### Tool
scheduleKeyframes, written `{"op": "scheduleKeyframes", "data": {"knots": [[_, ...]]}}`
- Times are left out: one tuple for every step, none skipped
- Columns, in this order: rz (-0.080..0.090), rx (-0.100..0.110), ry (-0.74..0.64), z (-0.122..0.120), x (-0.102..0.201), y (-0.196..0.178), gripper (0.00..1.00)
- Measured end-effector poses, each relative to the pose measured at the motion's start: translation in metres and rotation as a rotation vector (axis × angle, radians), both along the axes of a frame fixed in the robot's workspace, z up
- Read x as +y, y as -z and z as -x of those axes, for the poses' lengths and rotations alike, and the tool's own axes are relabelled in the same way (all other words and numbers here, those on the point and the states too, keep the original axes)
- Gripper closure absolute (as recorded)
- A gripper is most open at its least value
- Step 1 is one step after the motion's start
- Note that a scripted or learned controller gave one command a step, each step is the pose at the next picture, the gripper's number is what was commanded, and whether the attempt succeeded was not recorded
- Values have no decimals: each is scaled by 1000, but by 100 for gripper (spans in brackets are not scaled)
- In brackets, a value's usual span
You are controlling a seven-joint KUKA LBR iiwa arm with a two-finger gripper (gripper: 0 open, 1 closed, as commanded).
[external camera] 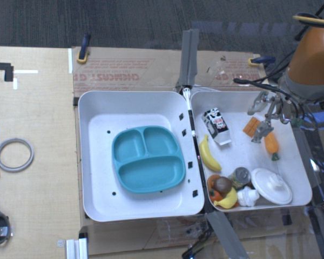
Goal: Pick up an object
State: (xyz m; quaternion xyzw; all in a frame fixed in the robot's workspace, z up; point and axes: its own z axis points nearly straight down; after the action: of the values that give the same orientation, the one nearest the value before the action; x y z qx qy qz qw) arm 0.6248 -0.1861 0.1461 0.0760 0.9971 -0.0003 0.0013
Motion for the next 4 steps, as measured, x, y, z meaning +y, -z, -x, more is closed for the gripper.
{"op": "scheduleKeyframes", "data": {"knots": [[2,-10,44,8,-18,49,0],[2,-10,105,44,-8,49,0],[5,-20,101,41,-8,37,100],[0,-5,305,145,-3,53,100]]}}
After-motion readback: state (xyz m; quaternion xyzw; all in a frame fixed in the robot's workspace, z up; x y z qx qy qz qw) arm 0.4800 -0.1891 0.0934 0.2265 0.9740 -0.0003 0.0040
